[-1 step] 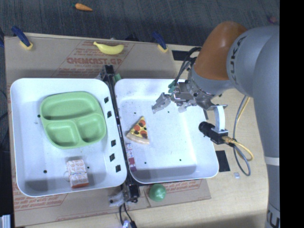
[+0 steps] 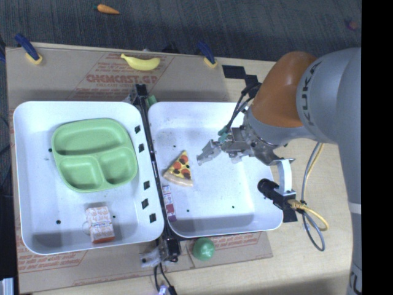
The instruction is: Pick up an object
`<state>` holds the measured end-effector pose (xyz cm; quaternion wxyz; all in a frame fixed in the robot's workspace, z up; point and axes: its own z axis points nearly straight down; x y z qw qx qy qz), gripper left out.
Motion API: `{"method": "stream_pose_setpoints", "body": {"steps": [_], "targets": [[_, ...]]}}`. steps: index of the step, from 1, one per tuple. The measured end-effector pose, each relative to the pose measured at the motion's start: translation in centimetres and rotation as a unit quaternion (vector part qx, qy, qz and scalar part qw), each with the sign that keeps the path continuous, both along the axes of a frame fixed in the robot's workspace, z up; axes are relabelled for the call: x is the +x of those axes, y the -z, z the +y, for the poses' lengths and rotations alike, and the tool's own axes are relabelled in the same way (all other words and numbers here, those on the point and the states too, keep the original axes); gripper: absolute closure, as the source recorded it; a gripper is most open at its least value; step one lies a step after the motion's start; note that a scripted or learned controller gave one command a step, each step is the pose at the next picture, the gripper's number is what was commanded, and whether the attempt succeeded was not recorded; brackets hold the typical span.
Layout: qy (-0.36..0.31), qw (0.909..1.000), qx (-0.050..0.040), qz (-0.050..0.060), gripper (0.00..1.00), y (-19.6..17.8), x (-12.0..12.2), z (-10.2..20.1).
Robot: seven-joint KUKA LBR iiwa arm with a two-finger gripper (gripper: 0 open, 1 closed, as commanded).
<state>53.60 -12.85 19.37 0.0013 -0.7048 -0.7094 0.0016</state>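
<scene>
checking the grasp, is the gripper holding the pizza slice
No, the pizza slice lies on the right bin floor, apart from the gripper.

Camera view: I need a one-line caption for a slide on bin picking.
KUKA arm's claw hovers over the right bin near a toy pizza slice; green tray sits in the left bin.

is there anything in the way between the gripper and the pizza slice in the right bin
Nothing visible does. The gripper hangs over the right bin, just right of the pizza slice, with only bare white bin floor between them. The green ball lies outside the bin at its near edge.
</scene>
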Motion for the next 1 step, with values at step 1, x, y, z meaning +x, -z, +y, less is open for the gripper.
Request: {"method": "stream_pose_setpoints", "body": {"steps": [1], "targets": [[0.002,1.0,0.0006,-0.001,0.0,-1.33,-3.44,-4.57]]}}
